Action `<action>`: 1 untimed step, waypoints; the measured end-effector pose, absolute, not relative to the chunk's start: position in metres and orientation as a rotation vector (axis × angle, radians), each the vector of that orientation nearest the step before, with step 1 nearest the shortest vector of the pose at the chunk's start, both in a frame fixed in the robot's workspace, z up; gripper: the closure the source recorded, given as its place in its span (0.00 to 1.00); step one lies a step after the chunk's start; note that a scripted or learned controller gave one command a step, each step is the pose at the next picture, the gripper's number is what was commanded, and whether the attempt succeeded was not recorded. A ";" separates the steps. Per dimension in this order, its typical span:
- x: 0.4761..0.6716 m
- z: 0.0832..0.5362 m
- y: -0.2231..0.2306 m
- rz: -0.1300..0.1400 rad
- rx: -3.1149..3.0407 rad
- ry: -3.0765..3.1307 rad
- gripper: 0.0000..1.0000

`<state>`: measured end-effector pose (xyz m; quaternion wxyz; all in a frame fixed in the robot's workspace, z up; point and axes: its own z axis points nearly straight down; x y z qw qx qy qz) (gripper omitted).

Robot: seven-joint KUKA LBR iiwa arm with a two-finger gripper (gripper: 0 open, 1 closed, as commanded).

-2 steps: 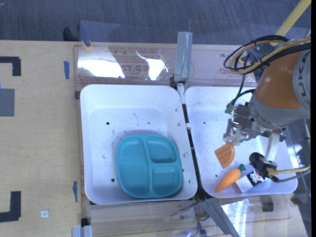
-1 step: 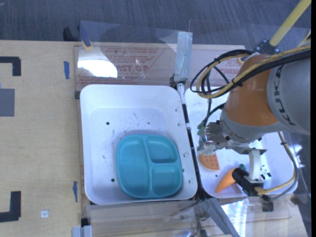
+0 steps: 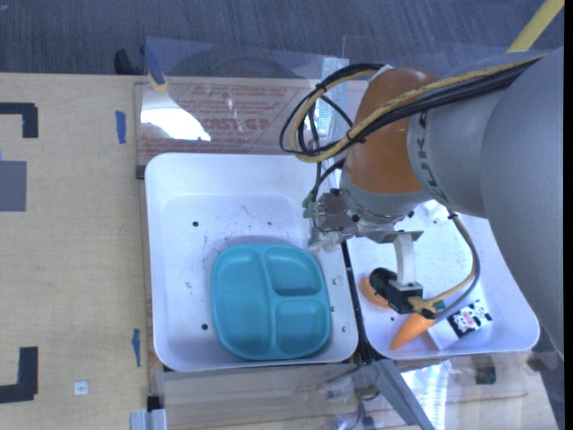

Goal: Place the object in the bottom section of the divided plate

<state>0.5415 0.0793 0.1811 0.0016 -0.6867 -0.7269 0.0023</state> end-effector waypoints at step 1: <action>0.484 0.211 0.149 0.008 -1.970 -2.441 1.00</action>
